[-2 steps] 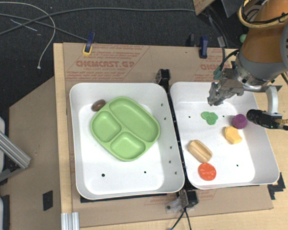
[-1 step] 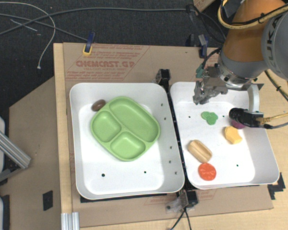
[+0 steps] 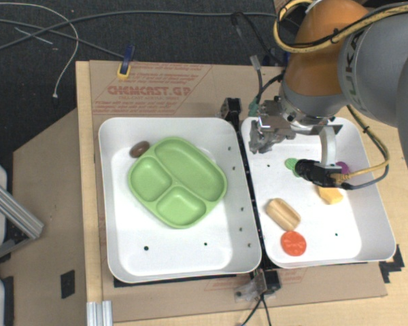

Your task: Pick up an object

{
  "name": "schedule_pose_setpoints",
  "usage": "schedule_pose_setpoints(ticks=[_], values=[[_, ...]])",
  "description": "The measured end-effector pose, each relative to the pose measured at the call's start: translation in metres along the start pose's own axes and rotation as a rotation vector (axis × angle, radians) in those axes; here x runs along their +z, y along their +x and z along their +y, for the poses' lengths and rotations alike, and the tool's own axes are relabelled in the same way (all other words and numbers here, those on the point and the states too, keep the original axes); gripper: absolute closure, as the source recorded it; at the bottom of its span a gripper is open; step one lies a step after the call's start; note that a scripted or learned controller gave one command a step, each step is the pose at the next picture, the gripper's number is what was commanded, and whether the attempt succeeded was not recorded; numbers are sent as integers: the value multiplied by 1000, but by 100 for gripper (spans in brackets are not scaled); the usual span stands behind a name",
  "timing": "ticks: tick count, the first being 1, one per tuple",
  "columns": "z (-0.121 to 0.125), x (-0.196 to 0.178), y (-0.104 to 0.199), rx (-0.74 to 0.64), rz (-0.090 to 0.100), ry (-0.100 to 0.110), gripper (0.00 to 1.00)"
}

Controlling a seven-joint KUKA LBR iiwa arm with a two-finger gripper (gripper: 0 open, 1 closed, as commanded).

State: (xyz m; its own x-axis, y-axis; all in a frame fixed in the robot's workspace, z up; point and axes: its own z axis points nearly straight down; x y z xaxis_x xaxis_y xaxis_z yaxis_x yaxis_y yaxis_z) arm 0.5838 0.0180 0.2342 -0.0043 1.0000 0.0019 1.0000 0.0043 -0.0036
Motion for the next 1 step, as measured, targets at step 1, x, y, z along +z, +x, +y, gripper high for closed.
schedule_pose_setpoints(ticks=[1], values=[[-2, 13, 54, -1, 0, 1, 100]])
